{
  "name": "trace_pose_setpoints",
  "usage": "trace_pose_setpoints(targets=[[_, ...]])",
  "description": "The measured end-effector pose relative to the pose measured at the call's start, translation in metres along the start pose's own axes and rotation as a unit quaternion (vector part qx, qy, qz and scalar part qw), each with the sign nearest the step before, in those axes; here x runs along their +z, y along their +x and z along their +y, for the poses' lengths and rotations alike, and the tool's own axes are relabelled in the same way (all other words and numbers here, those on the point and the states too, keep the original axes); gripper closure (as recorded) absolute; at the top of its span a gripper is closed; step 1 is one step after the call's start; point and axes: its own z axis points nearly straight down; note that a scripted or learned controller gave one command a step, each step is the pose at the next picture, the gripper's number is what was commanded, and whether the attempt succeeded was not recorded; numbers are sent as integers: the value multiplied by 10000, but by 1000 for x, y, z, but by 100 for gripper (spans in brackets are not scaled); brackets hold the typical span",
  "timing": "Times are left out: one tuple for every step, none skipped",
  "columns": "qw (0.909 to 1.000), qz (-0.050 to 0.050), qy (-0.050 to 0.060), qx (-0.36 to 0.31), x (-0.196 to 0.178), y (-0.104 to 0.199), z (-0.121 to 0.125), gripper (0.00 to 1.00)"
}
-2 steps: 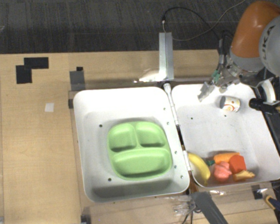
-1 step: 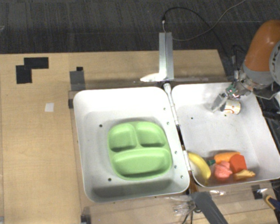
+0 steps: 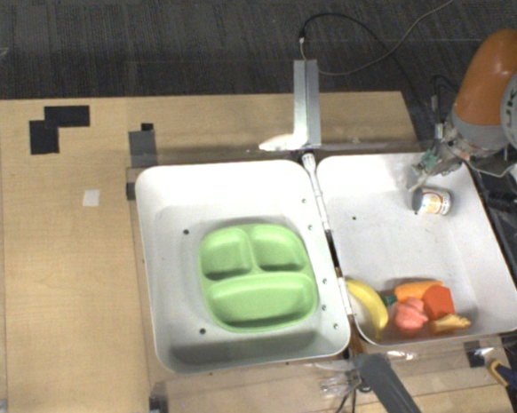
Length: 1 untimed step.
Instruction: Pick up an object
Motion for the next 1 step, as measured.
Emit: trace_pose_setpoints(targets=[[9815, 12, 8, -1914, -130, 43, 15, 100]])
